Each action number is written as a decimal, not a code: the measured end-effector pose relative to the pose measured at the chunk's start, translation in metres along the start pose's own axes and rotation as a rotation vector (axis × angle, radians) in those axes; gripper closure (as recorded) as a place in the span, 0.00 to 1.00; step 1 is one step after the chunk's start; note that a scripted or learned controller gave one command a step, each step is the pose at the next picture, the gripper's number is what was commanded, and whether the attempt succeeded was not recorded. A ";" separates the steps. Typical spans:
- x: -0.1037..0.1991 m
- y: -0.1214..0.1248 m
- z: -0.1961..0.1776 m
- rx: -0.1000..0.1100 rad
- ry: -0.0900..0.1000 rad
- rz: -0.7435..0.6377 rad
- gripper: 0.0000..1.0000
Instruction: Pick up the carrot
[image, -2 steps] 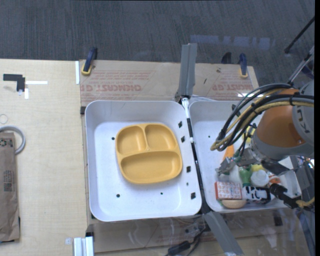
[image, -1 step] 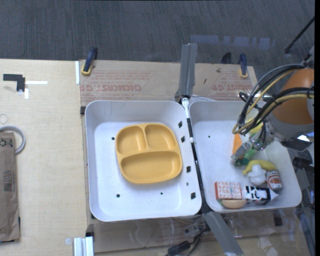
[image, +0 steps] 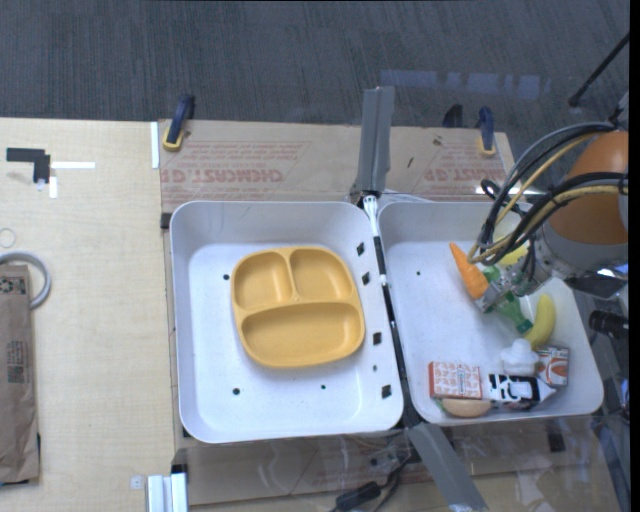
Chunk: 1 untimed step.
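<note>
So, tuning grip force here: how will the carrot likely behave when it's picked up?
The carrot looks like a rigid, smooth toy, so probably stiff and light. Its tapered, rounded shape may slip or roll between fingers. It lies against the gripper and cables, so crowding could nudge it.

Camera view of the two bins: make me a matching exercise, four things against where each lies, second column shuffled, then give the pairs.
Things:
1. carrot
2. yellow divided plate
3. banana
4. small red-and-white box

Places:
A. middle of the left bin
B. near edge of the right bin, beside a bread roll
C. right bin, by the gripper, at the far end of the toy pile
D. right bin, along its right side

Pairs: 1-C, 2-A, 3-D, 4-B
</note>
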<state>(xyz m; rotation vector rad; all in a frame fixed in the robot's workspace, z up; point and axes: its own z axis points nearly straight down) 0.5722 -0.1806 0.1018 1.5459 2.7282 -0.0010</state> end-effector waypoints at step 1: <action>0.000 0.000 0.000 0.001 0.001 0.000 0.00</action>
